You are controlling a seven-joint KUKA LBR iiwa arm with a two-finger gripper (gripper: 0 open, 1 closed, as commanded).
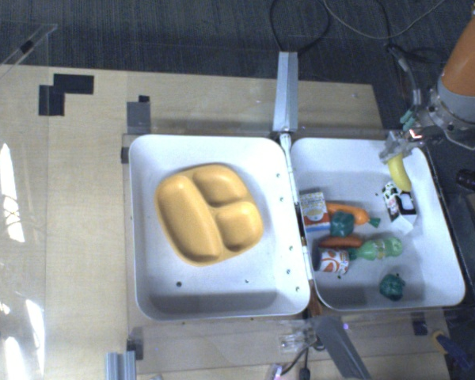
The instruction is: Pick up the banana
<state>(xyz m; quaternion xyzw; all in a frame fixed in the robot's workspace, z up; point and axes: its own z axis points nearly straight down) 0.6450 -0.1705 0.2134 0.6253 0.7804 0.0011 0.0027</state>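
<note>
Pale wooden benching carries two white bins: the left bin holds one yellow three-part tray, the right bin one banana, one carrot and several small items. At the right bin's far corner the banana hangs between the fingers of the gripper, which are closed on its upper end. Because only the tip is pinched, a slip or swing could be caused as it is raised.
</note>
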